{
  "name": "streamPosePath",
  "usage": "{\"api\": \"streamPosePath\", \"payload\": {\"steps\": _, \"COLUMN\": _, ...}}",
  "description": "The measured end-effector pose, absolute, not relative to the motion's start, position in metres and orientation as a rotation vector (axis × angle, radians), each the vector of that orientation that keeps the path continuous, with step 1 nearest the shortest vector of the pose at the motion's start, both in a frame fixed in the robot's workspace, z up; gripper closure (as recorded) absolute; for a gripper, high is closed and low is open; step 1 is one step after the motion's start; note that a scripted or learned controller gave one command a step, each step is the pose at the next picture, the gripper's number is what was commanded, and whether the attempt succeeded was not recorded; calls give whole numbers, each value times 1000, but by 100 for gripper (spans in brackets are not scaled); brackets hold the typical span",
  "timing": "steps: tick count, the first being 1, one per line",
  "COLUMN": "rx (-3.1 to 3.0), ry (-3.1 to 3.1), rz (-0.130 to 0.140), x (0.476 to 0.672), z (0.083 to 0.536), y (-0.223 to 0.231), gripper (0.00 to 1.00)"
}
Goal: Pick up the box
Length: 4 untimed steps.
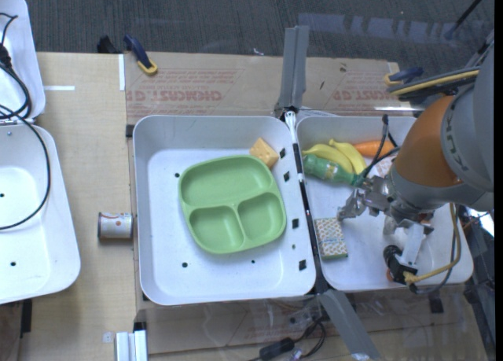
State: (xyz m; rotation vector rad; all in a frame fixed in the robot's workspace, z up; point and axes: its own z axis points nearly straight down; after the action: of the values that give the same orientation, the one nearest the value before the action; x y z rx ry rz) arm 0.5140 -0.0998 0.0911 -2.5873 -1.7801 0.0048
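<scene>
The arm (471,127) is showing a bulky grey shell with a broad orange band (424,147) wrapping round it above the wrist. Below that, bare metal parts of the gripper (373,206) are glinting, and thin black and yellow cables are trailing from its underside

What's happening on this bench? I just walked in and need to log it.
A grey arm with an orange band reaches into the right white bin, its gripper low over the floor beside a small green patterned box lying flat near the bin's left wall. The box is not gripped. Yellow bananas, a green bottle and an orange carrot lie behind. The left bin holds a green divided plate.
</scene>
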Motion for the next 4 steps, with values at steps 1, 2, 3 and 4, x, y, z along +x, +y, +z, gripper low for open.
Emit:
{"api": "streamPosePath", "payload": {"steps": 1, "rx": -2587, "ry": -1780, "rz": 5, "x": 514, "z": 91, "y": -100, "gripper": 0}}
{"api": "streamPosePath", "payload": {"steps": 2, "rx": -2587, "ry": -1780, "rz": 5, "x": 514, "z": 91, "y": -100, "gripper": 0}}
{"api": "streamPosePath", "payload": {"steps": 3, "rx": -2587, "ry": -1780, "rz": 5, "x": 514, "z": 91, "y": -100, "gripper": 0}}
{"api": "streamPosePath", "payload": {"steps": 4, "rx": -2587, "ry": -1780, "rz": 5, "x": 514, "z": 91, "y": -100, "gripper": 0}}
